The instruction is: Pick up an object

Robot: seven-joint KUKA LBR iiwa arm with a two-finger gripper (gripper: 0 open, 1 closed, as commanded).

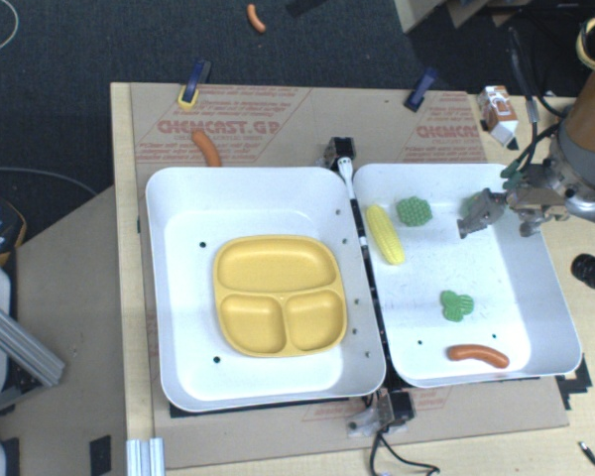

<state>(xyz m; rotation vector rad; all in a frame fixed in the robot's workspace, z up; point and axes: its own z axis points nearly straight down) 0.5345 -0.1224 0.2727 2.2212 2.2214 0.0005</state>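
Observation:
The right bin [535,296] holds a yellow corn cob [384,233] by its left wall, with a green leafy piece [414,210] just right of the cob. A second green piece [456,305] lies near the middle, and an orange sausage [478,355] rests near the front rim. My gripper [500,218] hangs over the bin's back right part, to the right of the upper green piece. Its two grey fingers [473,213] stand apart with nothing between them.
The left bin [178,266] carries a yellow three-compartment plate [278,295]. Another orange sausage [206,148] lies on the cardboard behind the left bin. Blue clamps [191,84] [419,89] grip the board's back edge. A black divider [357,236] runs between the bins.

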